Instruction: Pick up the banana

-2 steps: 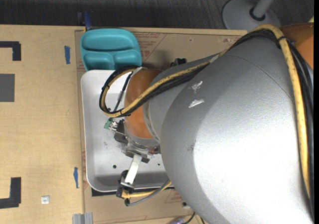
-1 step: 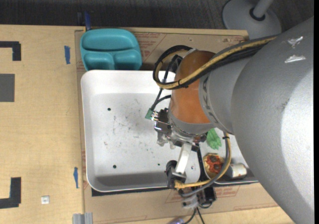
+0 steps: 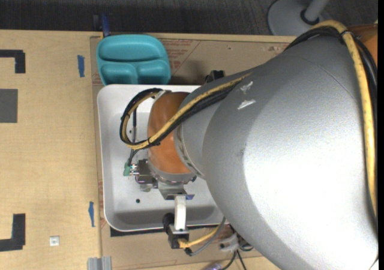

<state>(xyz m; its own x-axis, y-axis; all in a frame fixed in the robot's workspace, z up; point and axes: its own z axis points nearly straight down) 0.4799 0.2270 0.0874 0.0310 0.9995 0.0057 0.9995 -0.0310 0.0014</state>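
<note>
The arm hangs low over the white bin on the bench, hiding any banana and leaving the jaws' state impossible to tell, so a blind descent could miss or strike the bin floor.

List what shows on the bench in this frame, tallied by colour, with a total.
White: 1, shallow white plastic bin
Teal: 1, teal moulded plastic tray
Blue: 2, blue tape strips
Black: 3, black tape corner marks
Total: 7
</note>
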